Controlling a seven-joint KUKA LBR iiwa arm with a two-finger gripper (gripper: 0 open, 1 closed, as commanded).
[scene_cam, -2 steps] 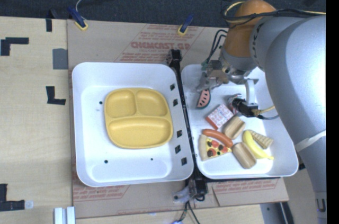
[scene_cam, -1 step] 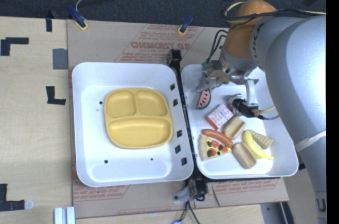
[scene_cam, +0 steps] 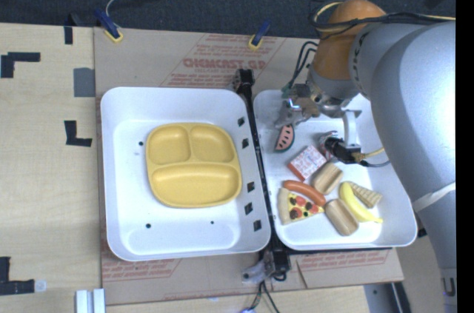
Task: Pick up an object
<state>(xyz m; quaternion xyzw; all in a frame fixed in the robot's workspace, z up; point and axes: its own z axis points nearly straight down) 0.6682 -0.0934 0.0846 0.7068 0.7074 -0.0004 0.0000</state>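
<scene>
At the near end of the right bin (scene_cam: 400, 234), toy foods lie crowded together: a pizza slice (scene_cam: 296, 209), a hot dog (scene_cam: 303, 192), a bread roll (scene_cam: 340, 217), a banana (scene_cam: 357, 202) and a red-and-white packet (scene_cam: 306, 160), leaving little bare floor between them. Farther in, a watermelon slice (scene_cam: 284, 137) hangs just beside the divider between the bins, pinched at its top between the pressed-in fingers of the gripper (scene_cam: 290, 114), with open white floor around it. The left bin (scene_cam: 118, 178) holds a yellow divided plate (scene_cam: 195, 163) with wide bare margins.
</scene>
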